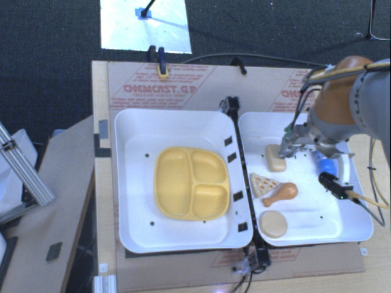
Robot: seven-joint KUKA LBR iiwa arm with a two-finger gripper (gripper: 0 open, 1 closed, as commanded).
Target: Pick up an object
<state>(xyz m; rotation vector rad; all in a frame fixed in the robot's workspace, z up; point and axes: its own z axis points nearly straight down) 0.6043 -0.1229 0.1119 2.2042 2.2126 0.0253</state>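
Observation:
The right bin holds several toy foods. A cream block lies at its upper left. Below it come a tan wedge with a criss-cross top, a brown drumstick and a pale round biscuit. My gripper hangs low over the bin, just up and to the right of the cream block and very close to it. The arm's wrist hides whether anything is in the gripper. A blue thing shows just below the wrist, partly covered by it.
The left bin carries a yellow divided plate. A black ridge separates the two bins. The grey and orange arm covers the right bin's upper right corner.

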